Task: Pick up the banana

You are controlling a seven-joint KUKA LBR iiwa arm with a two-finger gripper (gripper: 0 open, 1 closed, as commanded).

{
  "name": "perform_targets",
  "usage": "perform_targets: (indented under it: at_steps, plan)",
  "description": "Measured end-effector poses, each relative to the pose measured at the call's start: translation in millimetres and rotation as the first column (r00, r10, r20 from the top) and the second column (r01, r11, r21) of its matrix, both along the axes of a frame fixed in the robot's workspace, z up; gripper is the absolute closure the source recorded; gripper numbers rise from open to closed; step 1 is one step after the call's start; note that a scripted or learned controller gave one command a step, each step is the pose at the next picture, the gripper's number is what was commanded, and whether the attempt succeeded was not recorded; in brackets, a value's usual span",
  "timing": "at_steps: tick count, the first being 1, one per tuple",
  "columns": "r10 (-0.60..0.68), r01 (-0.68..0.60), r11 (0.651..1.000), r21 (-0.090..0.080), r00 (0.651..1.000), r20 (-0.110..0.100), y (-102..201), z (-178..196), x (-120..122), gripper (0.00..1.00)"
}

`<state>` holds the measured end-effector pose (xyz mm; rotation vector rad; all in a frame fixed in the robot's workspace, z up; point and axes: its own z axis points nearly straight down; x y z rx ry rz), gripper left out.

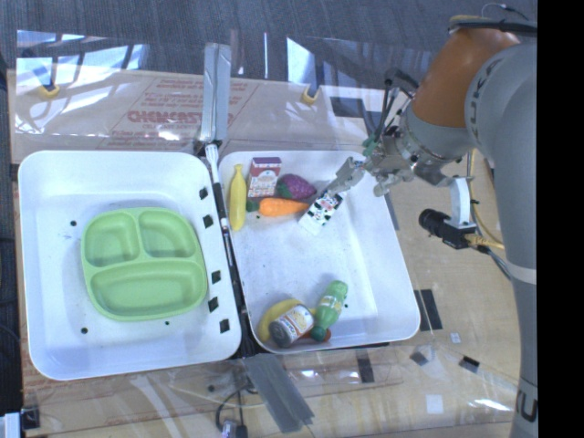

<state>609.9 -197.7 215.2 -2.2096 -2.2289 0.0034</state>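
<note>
While hand (pixel 321 210) grip stays unclear, banana (pixel 237 198) lies lengthwise — near-far, by bin (pixel 383 272) wall.

The banana (pixel 237 197) hugs the bin's left wall (pixel 222 210), carton (pixel 265 176) and carrot (pixel 281 208) crowding its right.

A yellow banana (pixel 237 198) lies in the right-hand white bin (pixel 383 245), in its far left corner, close against the bin's left wall. It is slim and slightly curved, resting flat on the bin floor with its length running from the back of the bin toward the front, and its narrow stem end points toward the back. Its skin is plain bright yellow. Just to its right sit a small red and white carton (pixel 265 176) and an orange carrot (pixel 283 208); the carrot's near end comes almost up to the banana's side. The banana lies whole and free, with nothing gripping it.
</note>
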Motion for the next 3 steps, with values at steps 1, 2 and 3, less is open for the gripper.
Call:
perform_targets:
  at_steps: [1, 2, 3]
  plan:
    - [0.118, -0.118, 0.993, -0.001, 0.993, 0.003, 12.1, -30.9, 47.2, 0.0]
    - [0.204, -0.204, 0.979, 0.001, 0.979, 0.0, 83.7, -54.7, -14.9, 0.0]
    - [0.362, -0.362, 0.932, -0.001, 0.932, 0.002, 170.1, -23.6, -17.8, 0.0]
